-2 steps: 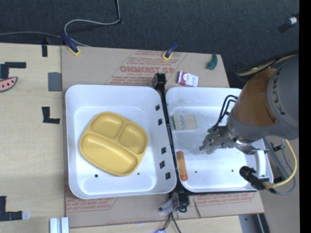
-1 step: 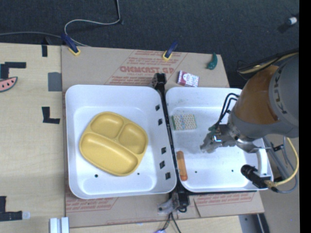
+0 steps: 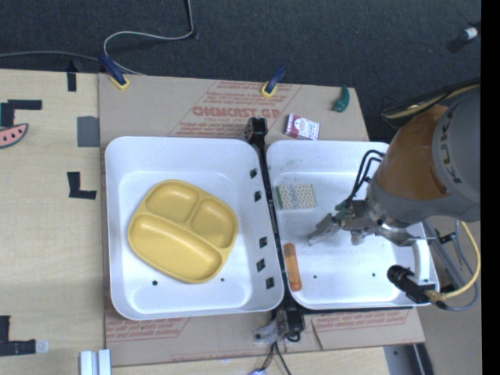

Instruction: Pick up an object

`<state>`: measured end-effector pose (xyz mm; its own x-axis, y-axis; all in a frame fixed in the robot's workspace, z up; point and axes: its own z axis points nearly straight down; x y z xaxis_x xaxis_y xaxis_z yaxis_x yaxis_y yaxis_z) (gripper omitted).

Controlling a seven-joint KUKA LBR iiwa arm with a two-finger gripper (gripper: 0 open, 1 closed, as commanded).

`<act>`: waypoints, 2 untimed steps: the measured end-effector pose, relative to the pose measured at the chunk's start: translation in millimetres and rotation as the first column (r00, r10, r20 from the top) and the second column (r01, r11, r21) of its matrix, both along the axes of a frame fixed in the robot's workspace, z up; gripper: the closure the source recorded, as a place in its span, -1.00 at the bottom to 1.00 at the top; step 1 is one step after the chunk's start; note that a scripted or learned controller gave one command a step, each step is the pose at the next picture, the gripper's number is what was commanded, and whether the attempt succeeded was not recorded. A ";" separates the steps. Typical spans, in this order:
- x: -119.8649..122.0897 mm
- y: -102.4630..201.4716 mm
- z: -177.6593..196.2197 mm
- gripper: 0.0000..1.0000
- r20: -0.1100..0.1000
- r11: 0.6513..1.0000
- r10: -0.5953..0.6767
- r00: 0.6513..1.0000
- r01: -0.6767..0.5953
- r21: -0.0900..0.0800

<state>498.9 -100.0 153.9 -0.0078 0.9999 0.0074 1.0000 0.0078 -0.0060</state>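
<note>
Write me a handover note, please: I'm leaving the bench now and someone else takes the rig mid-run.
Claw: over the right bin, near its middle, nothing seen between its fingers; open or shut can't be told.
Things: yellow divided plate lies in the left bin. In the right bin, a small patterned packet near the top left and an orange stick along the left wall.
Done: nothing lifted.
Left: grasp one object and raise it; the packet and stick lie closest.
</note>
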 end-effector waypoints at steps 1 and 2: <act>-14.5 1.0 -68.1 -1.00 0.008 1.000 -0.008 1.000 0.008 -0.008; -14.1 0.4 -58.4 1.00 0.009 1.000 -0.008 1.000 0.008 -0.009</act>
